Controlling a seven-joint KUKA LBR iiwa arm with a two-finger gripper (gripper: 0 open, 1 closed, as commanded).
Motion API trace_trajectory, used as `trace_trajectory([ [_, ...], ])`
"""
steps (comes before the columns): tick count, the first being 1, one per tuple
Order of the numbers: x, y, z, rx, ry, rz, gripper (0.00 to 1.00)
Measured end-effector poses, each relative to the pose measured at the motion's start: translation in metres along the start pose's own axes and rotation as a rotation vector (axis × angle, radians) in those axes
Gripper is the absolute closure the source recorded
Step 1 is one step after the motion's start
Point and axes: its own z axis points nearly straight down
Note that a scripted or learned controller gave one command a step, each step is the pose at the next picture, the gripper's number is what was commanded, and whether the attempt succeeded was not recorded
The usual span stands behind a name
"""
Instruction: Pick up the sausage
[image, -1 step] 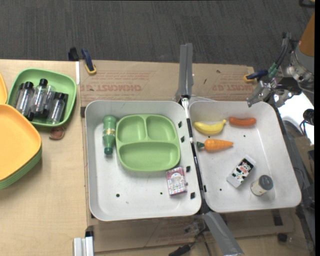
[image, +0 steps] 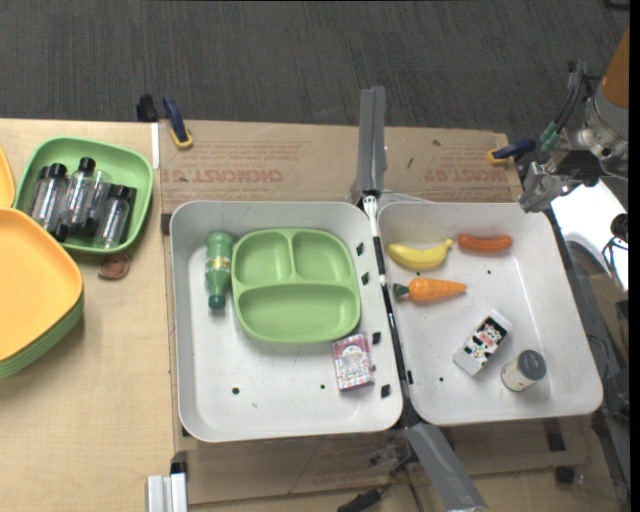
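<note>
One sausage (image: 485, 242) lying at twelve o'clock in the right bin (image: 575, 300), just right of the banana (image: 420, 254). Gripper (image: 545, 180) hanging beyond the bin's two o'clock corner, grip state impossible to tell. Approach step, seemingly; next, swinging toward nine o'clock and lowering over the sausage.

Glossy plastic sausage (image: 485, 242), matt cardboard (image: 270, 170)

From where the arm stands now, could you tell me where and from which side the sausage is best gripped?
Probably at the middle of the sausage, coming straight down. It lies flat, lengthwise left to right near the right bin's back wall, with the banana off its left end.
</note>
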Motion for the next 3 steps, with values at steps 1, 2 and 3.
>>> trace_trajectory([
  [1,-0.045,0.016,0.019,-0.002,0.001,0.281,1.00],
  [2,-0.059,0.039,0.034,-0.002,0.001,0.480,1.00],
  [3,-0.058,0.039,0.026,0.001,-0.001,0.475,1.00],
])
